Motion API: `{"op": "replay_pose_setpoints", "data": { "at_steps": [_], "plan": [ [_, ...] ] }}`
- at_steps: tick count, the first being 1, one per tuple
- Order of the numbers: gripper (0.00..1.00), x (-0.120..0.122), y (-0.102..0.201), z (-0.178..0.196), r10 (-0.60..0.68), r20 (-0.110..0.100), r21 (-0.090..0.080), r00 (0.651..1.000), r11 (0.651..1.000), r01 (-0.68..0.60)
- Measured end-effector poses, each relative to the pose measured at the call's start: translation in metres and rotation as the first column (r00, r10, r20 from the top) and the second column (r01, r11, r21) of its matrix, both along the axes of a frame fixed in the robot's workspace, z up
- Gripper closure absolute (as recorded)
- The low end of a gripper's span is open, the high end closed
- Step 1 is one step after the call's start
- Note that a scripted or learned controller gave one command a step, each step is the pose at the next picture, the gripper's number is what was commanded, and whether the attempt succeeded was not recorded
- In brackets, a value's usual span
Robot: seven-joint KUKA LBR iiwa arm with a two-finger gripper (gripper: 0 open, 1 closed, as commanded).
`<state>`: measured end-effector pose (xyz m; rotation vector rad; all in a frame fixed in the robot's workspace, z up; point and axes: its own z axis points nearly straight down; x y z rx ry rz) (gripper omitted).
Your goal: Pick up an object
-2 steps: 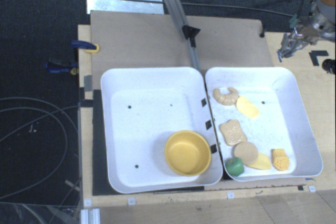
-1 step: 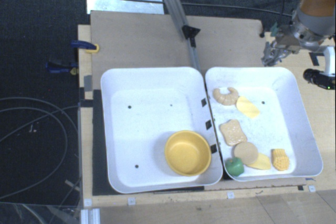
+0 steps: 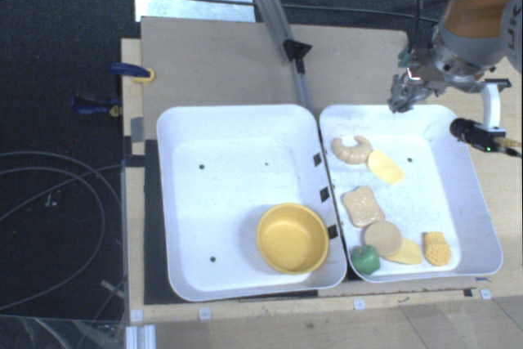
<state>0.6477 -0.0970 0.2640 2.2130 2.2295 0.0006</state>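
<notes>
The right bin (image 3: 474, 200) holds several toy foods: a pale croissant (image 3: 351, 149), a yellow oval piece (image 3: 384, 167), a slice of toast (image 3: 362, 205), a round tan biscuit (image 3: 382, 237), a yellow wedge (image 3: 404, 254), a corn cob (image 3: 436, 248) and a green piece (image 3: 366, 260) at the near left corner. A yellow bowl (image 3: 292, 238) sits in the left bin (image 3: 204, 151). My gripper (image 3: 400, 100) hangs over the far rim of the right bin, above and to the right of the croissant, with nothing visible in it.
A slanted metal pole (image 3: 274, 4) with a black clamp crosses the bench behind the bins. Blue and yellow clamps (image 3: 114, 90) sit at the bench's left edge. Cables lie on the dark floor to the left.
</notes>
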Motion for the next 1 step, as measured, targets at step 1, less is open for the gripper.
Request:
{"op": "replay_pose_setpoints", "data": {
  "at_steps": [1],
  "plan": [
    [1.0,-0.0291,0.0384,0.0022,0.001,-0.001,0.001,1.0,1.0,-0.001]
  ]
}}
